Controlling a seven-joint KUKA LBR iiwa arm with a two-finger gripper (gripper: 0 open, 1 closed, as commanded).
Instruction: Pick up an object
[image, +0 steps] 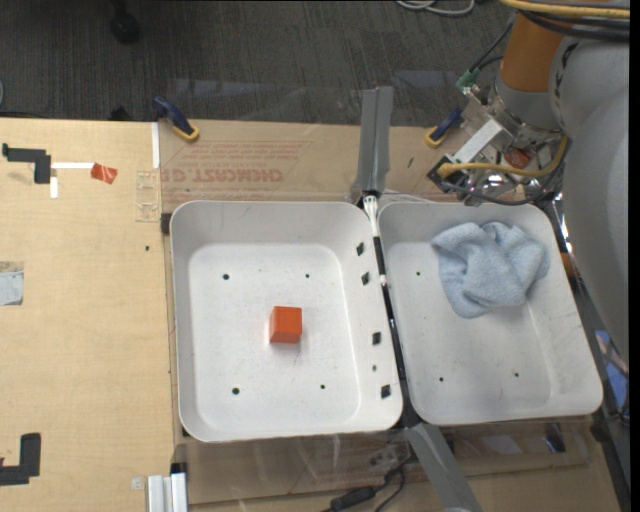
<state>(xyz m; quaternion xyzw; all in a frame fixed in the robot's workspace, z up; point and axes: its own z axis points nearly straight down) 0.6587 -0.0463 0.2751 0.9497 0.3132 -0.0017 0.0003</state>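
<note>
Nearest: left bin (200, 330), w/ red block (286, 325) sitting mid-floor, nothing beside it. Right bin (570, 385) has grey cloth (490, 265) at its far side. Gripper (480, 180) hangs over right bin's far rim; can't tell finger state. Block looks the easier pick: come straight down, square to its faces. Cardboard lies beyond the bins, desk top to the left.

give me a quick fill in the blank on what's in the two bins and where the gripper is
The orange cube lies in the ____ bin.
The crumpled grey cloth lies in the ____ bin.
The gripper is above the far edge of the bin that holds the ____.

Missing words: left; right; cloth
</note>
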